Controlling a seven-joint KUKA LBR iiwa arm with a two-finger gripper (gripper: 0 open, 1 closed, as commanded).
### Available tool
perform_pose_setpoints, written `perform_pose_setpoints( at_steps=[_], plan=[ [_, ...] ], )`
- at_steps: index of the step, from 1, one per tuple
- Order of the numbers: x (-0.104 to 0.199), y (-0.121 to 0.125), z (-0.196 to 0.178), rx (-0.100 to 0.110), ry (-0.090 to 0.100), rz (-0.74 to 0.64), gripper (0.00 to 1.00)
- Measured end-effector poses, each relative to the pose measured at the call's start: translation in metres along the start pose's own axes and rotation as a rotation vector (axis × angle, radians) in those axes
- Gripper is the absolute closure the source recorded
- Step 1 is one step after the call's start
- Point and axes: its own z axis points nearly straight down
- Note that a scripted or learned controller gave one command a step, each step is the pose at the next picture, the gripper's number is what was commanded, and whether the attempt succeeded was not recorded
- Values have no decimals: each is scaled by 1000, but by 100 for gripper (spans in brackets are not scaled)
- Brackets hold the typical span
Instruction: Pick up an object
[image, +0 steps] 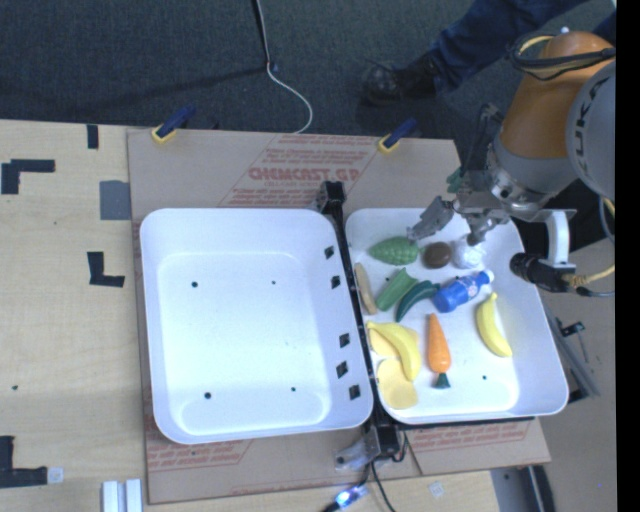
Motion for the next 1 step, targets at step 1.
perform_pose_setpoints(
  at_steps=[1],
  plan=[
    [70, 18, 34, 4, 3, -7, 0]
  ],
)
